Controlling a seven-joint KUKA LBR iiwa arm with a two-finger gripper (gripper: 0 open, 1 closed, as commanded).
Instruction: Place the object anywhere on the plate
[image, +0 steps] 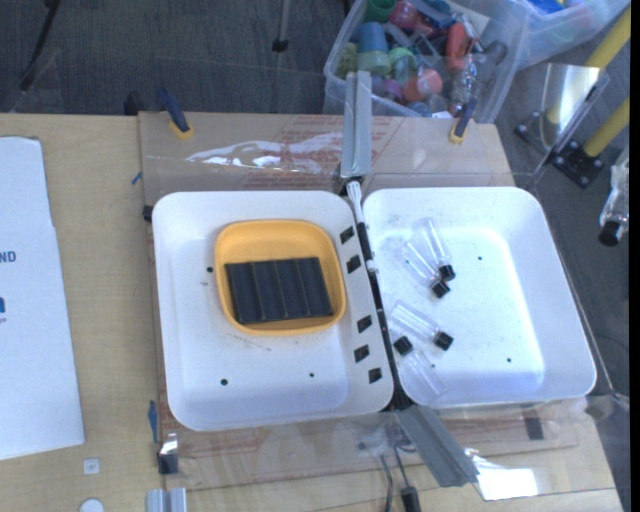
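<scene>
Yellow plate (280, 240) bears the dark ridged slab (278, 290), long axis crosswise, well to the view's left of the claw (612, 215), whose state I cannot tell.

Clear vials (428, 285) in the right bin (560, 300) are too see-thru to count. Toy tub (420, 50) far back is cropped, contents a blur. White sheet (35, 300) is cut off at left.
</scene>
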